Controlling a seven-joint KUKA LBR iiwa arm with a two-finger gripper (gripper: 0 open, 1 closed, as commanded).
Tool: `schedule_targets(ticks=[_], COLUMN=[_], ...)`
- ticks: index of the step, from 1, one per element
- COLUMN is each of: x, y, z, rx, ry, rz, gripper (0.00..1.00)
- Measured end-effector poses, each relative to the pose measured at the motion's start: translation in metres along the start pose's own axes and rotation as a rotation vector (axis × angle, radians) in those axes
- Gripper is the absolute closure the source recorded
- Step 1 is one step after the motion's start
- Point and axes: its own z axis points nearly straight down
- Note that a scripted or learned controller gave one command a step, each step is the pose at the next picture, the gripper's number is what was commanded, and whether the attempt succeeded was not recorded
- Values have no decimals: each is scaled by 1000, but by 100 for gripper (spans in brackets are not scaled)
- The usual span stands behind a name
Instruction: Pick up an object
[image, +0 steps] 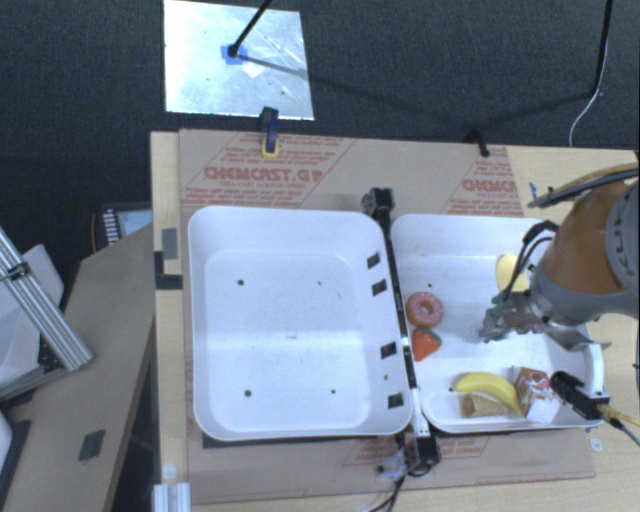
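Lying near the front wall of the right bin (470, 232), banana (487, 386): long axis roughly left to right, curved, one tip toward the bin divider, the other toward a small red-and-white carton (536, 392) just beside it. Partly tucked under the banana's front edge, a brown slice-like item (480, 406). Against the left wall of the same bin, a pink-frosted doughnut (425, 309), and touching it on the near side a red strawberry-like piece (427, 344), pointed end toward the bin's middle. Farther back, a pale yellow object (508, 270), half hidden by the arm (595, 250). Reaching in from the right, the gripper (499, 325) low over the bare middle of the right bin, well apart from the banana and beside the doughnut without touching; cannot tell how it is set, too blurred. Alongside, the left bin (205, 300), white floor with a few small dark dots.
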Motion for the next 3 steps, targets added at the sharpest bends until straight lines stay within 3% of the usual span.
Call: schedule_targets(ticks=[1,2,3], x=[48,159,151], y=[-42,-40,-41], z=[12,-95,-100], rx=[6,-7,-1], ry=[3,6,2], rz=[-1,-12,-2], gripper=[100,100,100])
